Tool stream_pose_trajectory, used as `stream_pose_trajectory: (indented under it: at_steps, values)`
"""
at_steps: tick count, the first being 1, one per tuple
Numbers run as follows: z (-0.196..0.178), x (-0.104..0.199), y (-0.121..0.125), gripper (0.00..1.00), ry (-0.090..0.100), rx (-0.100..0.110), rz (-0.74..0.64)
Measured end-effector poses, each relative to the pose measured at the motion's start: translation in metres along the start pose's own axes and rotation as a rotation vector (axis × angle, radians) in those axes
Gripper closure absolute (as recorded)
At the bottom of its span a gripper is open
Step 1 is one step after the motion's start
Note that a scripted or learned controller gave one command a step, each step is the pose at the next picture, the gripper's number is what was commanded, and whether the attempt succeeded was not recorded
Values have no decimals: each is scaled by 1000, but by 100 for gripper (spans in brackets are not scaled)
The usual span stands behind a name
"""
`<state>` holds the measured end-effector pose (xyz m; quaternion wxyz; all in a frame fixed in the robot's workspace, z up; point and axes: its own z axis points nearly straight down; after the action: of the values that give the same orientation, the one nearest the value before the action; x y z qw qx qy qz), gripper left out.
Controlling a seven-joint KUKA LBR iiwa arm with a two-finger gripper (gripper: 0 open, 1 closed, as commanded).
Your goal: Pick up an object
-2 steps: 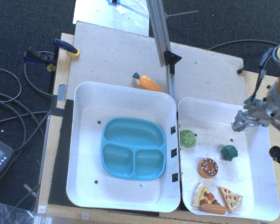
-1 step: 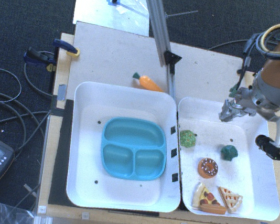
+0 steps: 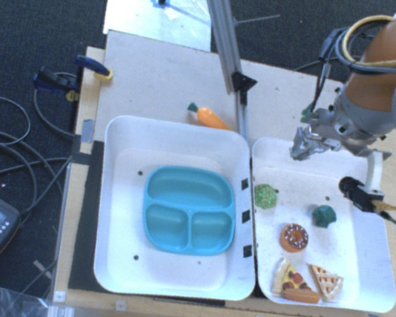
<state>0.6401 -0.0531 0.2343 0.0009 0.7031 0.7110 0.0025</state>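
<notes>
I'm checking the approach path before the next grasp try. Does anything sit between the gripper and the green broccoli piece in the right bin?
Nothing visible does. The gripper hangs over the far end of the right bin, and the bin floor from there to the green broccoli piece is bare. The donut and dark green piece lie off to the side.

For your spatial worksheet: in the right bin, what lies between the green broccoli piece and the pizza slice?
The donut lies roughly between the broccoli and the pizza slice, seen in the camera view.

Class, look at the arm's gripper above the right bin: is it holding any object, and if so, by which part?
Nothing is held. The gripper hangs over the far end of the right bin, apart from the toy foods there; nothing sits between its fingers.
</notes>
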Motion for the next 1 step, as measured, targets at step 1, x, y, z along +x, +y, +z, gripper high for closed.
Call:
stream_pose_trajectory:
  at_steps: [1]
  values:
    - [6,47,8,100,-2,1,1]
